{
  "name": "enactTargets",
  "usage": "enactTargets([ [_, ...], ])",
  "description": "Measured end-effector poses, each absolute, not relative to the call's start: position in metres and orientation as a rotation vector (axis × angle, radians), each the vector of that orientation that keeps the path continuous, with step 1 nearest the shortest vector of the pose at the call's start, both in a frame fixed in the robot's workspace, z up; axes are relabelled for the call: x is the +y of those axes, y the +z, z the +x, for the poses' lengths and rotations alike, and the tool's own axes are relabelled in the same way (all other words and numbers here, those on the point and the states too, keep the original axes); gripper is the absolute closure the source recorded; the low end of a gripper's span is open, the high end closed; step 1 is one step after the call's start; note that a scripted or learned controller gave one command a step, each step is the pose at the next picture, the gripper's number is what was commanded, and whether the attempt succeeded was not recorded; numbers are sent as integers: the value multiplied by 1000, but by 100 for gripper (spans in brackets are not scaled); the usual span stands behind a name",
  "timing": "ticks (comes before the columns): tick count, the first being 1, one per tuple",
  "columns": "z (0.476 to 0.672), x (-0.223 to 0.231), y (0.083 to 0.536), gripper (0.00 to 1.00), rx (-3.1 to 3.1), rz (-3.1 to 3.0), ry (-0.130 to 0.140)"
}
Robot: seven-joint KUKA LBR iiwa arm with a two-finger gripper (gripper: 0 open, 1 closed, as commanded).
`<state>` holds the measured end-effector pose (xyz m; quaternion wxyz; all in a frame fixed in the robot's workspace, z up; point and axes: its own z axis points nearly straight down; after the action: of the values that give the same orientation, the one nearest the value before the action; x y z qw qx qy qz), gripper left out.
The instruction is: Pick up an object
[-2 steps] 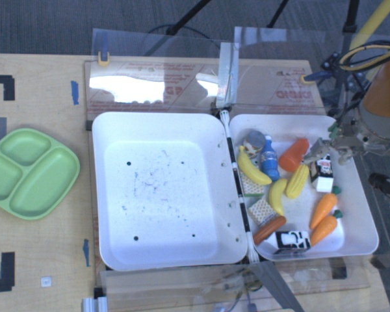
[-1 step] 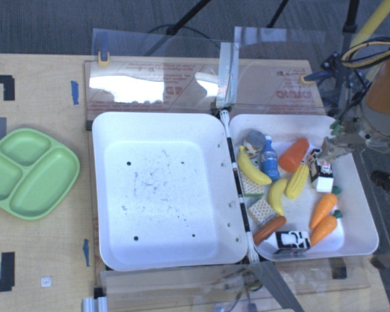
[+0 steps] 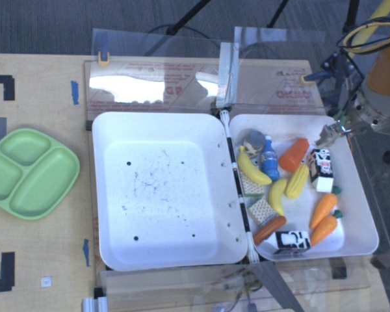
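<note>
Nothing lifted yet: metal claw (image 3: pixel 329 132), finger state impossible to tell, hovering at far right edge of right shallow white plastic bin (image 3: pixel 364 226), just beside small black-and-white milk carton (image 3: pixel 322 164) lying among toy foods, grasp and lift remaining.

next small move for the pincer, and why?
Probably lower the pincer slightly toward the milk carton. It sits at the right bin's upper right edge, above the toys, and the carton lies just below it with nothing on top.
</note>
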<state>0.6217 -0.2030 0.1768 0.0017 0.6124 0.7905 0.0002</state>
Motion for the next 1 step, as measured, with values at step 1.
enactTargets([
  [1,668,-180,126,100,2379,2047,1],
])
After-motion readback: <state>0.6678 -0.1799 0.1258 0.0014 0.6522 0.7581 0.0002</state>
